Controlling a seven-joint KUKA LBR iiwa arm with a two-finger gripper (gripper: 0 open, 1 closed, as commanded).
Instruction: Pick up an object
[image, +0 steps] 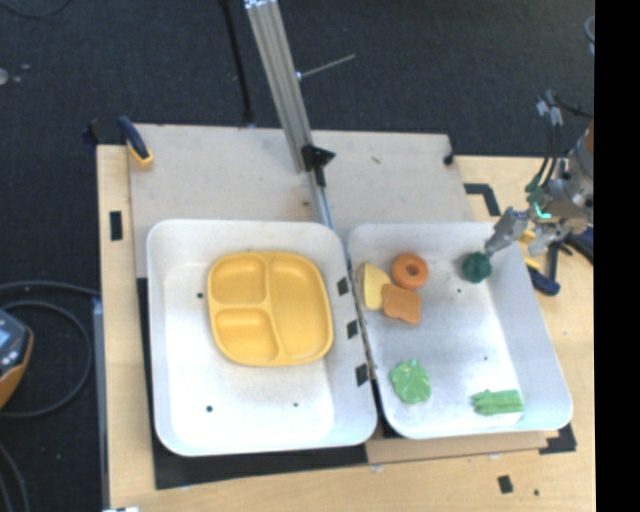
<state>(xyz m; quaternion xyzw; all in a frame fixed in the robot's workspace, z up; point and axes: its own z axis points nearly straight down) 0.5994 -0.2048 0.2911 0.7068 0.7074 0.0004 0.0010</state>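
Just beside the dark green ball (476, 267), the end effector (503, 236) hung; its grip I couldn't tell.

Divided plate (270, 306) in left bin (170, 400); ring (409, 270), ball (476, 267) in right bin (540, 360).

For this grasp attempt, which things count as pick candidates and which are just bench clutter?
Candidates, right bin: dark green ball nearest the gripper, orange ring, tan block, yellow piece, light green lump, green strip.

Lying about: yellow divided plate, left bin, blue-yellow clamp.
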